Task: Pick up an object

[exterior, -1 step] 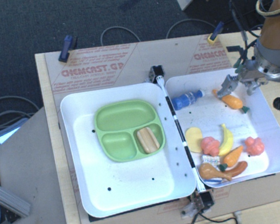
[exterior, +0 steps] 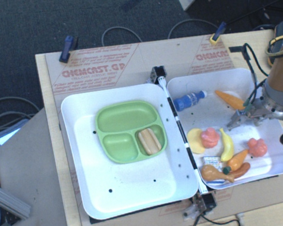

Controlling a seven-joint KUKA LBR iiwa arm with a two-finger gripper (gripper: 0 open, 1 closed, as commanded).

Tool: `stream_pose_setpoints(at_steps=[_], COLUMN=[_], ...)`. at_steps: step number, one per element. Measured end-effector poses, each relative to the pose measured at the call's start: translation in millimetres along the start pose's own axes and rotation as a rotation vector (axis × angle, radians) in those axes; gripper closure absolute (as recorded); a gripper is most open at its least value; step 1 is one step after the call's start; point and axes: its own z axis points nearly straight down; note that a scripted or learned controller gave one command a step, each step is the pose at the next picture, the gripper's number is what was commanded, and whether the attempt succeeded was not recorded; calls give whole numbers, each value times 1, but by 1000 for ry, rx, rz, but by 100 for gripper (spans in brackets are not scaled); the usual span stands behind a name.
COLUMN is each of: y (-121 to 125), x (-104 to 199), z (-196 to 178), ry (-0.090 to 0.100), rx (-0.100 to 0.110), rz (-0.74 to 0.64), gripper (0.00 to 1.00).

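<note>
The right bin [exterior: 200, 82] holds several toy foods. A blue bottle [exterior: 188, 100] lies at its far left and an orange carrot [exterior: 229, 98] beside it. Nearer the front are a pink fruit [exterior: 210, 137] on a yellow piece [exterior: 194, 141], a banana [exterior: 227, 146], a red fruit [exterior: 257, 147], an orange pepper [exterior: 237, 160], a brown drumstick [exterior: 212, 173] and a sausage [exterior: 239, 171]. My gripper [exterior: 237, 120] reaches in from the right, low over the bin, just below the carrot and above the banana. I see nothing held in it.
The left bin [exterior: 85, 159] bears a green divided plate [exterior: 126, 118] with a bread roll [exterior: 148, 140] in its lower right compartment. A black divider clip [exterior: 158, 73] sits between the bins. Cables hang along the arm on the right.
</note>
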Motion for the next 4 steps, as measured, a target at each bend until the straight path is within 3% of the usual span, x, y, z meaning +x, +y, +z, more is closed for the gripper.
stream_pose_setpoints(at_steps=[1, 2, 3, 4], y=[65, 19, -11, -10], x=[82, 105, 117, 117], z=[2, 2, 2, -8], ry=[1, 1, 1, 0], rx=[-2, 2, 2, -2], rz=[-1, 0, 1, 2], gripper=[0, 0, 0, 100])
